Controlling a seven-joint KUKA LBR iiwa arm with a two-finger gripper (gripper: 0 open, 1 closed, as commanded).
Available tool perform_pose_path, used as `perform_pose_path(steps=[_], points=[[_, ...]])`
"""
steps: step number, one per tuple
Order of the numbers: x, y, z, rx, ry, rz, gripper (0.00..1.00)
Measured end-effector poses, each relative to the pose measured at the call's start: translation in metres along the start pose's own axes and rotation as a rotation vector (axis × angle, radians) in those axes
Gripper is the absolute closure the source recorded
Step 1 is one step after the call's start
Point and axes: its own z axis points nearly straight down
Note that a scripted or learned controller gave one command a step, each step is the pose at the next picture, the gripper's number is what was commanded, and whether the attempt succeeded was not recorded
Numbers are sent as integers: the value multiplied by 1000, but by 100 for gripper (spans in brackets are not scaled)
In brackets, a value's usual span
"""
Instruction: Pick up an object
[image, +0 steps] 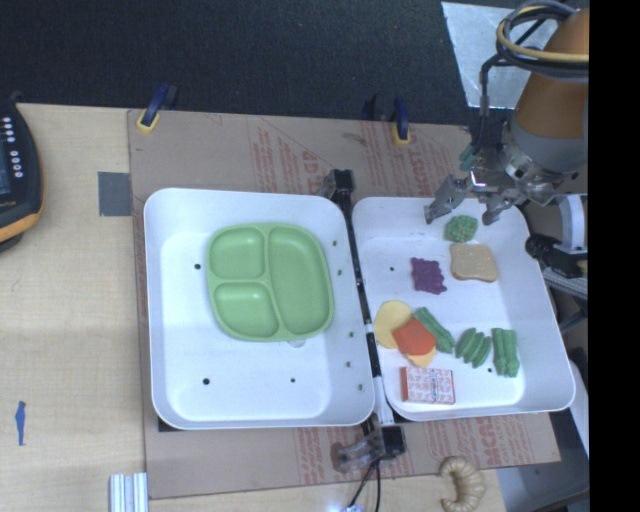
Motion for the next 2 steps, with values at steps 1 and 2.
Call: perform_pose_path(steps=[1, 2], points=[[-2, -12, 103, 8, 1, 1, 0], [-12, -23, 146, 6, 0, 2, 0]])
